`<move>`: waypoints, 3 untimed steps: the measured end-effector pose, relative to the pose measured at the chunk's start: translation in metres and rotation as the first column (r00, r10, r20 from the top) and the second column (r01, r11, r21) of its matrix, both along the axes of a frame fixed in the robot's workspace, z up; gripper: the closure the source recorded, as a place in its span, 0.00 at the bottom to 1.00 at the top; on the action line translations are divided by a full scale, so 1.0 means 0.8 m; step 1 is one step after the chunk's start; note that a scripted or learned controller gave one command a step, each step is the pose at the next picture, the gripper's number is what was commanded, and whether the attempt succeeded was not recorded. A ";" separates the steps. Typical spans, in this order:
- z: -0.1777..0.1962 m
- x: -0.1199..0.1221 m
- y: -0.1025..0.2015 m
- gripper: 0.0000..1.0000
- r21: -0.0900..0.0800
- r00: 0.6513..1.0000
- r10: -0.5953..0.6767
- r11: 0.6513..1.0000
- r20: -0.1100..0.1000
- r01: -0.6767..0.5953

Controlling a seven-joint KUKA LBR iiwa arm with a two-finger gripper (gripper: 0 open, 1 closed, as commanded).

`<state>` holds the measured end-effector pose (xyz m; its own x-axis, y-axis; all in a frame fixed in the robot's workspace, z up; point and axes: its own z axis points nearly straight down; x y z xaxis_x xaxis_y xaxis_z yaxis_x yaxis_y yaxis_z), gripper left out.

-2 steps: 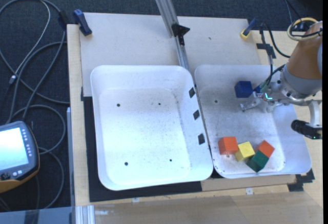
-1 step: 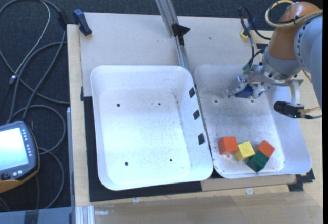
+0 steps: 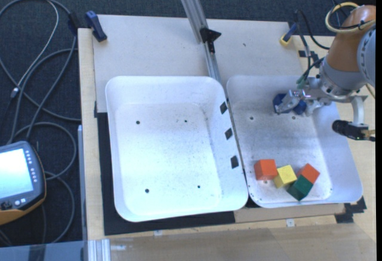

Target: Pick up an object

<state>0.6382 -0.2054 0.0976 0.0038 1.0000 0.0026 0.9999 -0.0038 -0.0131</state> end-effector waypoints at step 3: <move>0.002 -0.015 0.131 1.00 0.003 1.000 0.011 1.000 0.008 -0.011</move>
<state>0.6264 -0.1004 0.0991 -0.0068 1.0000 0.0056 1.0000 0.0068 -0.0047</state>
